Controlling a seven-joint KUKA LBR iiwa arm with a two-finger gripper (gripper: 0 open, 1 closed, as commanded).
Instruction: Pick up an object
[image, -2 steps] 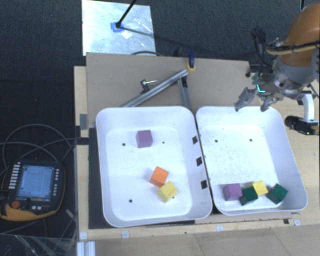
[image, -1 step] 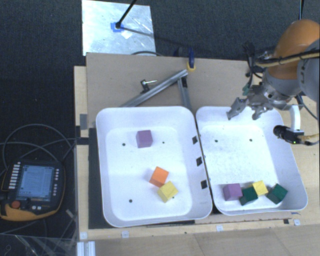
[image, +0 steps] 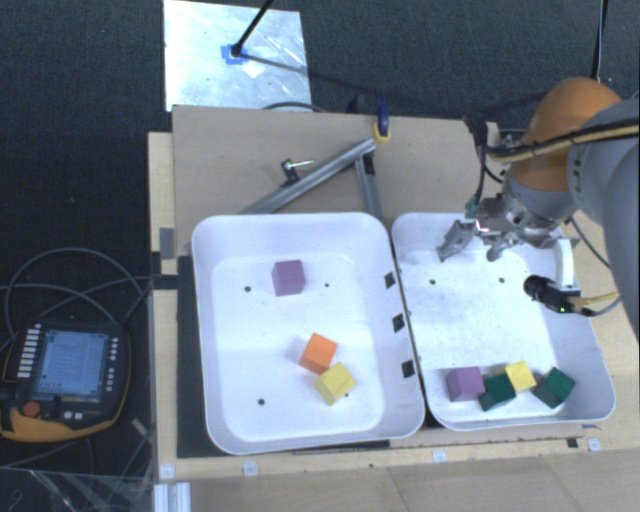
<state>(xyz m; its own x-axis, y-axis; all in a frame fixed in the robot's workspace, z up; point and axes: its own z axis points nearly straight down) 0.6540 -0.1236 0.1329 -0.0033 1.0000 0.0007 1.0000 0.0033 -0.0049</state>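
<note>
My gripper (image: 472, 246) hovers over the back of the right bin (image: 600, 372), its two fingers spread apart with nothing between them. Along that bin's front wall lie a purple cube (image: 464, 382), a dark green cube (image: 496, 390), a yellow cube (image: 519, 376) and another green cube (image: 554, 386), all well in front of the gripper. In the left bin (image: 215, 300) a purple cube (image: 288, 277) sits toward the back. An orange cube (image: 318, 351) and a yellow cube (image: 335, 382) touch each other nearer the front.
The arm's orange band (image: 570, 110) and grey wrist (image: 545, 195) stand above the right bin's back right corner. A metal bar (image: 310, 180) lies on the board behind the left bin. A teach pendant (image: 65, 375) rests on the floor at the left.
</note>
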